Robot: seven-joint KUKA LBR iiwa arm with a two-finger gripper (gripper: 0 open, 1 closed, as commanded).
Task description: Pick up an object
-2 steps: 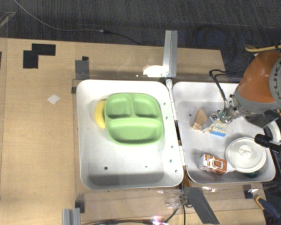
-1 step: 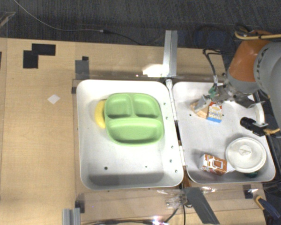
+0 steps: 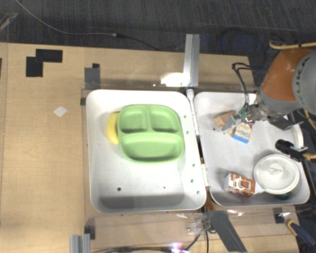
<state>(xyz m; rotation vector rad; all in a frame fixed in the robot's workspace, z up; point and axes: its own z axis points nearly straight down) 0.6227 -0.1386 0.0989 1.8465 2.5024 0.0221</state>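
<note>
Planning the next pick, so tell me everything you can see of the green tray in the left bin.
The green tray is a light green, plastic-looking divided plate with rounded corners: two small compartments at the far side, one wide one nearer the camera. It lies flat and upright in the left bin, toward its far half. Its left edge overlaps a yellow object, mostly hidden beneath it.

A green divided tray crowds the left bin, leaving its near floor open, while small packets, a carton and a white lidded container ring the right bin's bare centre.
</note>
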